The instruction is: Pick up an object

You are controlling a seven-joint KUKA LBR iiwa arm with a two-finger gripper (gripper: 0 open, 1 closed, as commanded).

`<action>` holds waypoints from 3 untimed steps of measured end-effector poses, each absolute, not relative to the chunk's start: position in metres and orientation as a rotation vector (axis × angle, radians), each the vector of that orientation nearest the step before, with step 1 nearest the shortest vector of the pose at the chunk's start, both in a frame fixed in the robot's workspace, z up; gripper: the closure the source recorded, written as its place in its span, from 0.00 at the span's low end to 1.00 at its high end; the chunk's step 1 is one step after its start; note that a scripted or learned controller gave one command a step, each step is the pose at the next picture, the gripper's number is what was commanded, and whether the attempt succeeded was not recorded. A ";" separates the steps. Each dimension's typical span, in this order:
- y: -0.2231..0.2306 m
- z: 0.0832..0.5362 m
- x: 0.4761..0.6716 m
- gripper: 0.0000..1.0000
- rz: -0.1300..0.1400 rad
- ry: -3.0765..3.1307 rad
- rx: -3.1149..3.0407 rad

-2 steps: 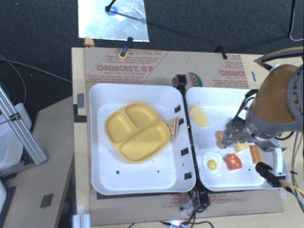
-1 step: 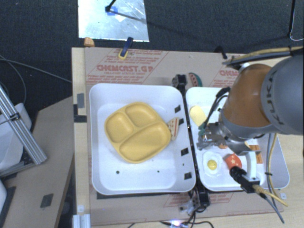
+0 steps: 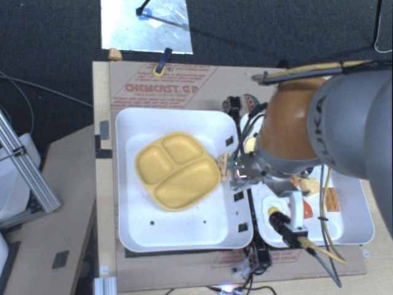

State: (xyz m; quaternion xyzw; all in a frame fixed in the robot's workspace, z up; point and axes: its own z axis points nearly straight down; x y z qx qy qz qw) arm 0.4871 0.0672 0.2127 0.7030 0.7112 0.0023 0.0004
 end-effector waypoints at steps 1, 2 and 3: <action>0.107 0.182 0.486 1.00 -0.001 2.232 2.215; 0.111 0.083 0.508 1.00 0.009 2.219 2.217; 0.135 0.087 0.587 1.00 0.009 2.232 2.214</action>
